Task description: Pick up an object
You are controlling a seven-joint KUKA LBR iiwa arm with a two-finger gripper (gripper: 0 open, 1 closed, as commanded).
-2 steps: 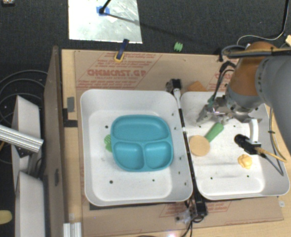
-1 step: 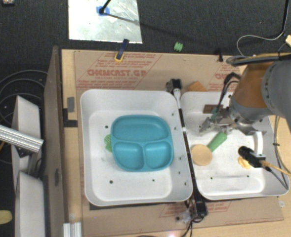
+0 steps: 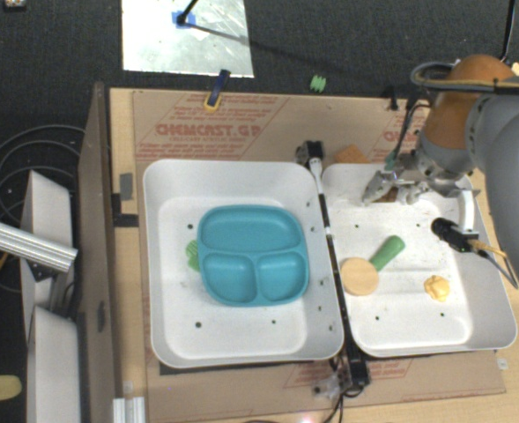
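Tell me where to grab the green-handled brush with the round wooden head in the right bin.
Grip the green handle from above, fingers across its narrow width. It lies flat and slanted, apart from the yellow piece; the round wooden head looks too wide and flat to pinch.

We look down from one fixed camera above the bench, at a slant, far enough to take in both white bins: the left bin at frame centre, the right bin toward lower right. The arm enters at the upper right.
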